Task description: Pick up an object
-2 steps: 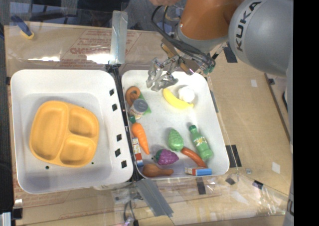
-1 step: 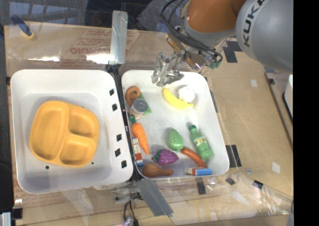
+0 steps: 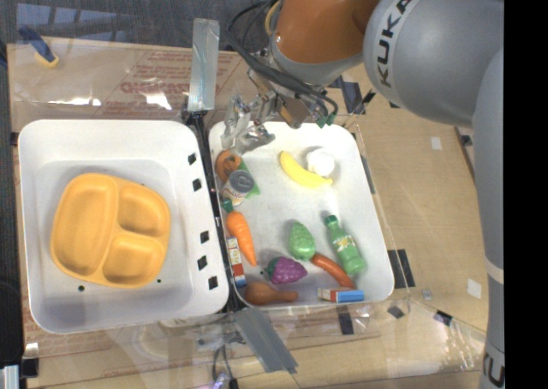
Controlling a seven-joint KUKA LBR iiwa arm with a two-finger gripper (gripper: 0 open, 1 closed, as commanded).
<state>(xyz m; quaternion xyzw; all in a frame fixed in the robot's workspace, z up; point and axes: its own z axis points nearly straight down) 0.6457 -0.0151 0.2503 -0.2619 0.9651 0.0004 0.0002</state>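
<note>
My gripper (image 3: 246, 128) hangs over the back left corner of the right bin (image 3: 370, 207), fingers apart and nothing between them. Just below it lie an orange-brown piece (image 3: 227, 162) and a small round can (image 3: 241, 183). A yellow banana (image 3: 300, 170) and a white ball (image 3: 322, 160) sit to the gripper's right. Further forward are a carrot (image 3: 242, 237), a green bottle (image 3: 344, 245), a green fruit (image 3: 300, 240), purple grapes (image 3: 287, 271), a red-orange pepper (image 3: 332, 269) and a brown drumstick (image 3: 268, 295).
The left bin (image 3: 34, 147) holds a yellow divided plate (image 3: 110, 229). A small red and blue box (image 3: 341, 296) lies at the right bin's front wall, and a thin packet (image 3: 234, 260) along its left wall. The arm's large body (image 3: 411, 44) looms over the back right.
</note>
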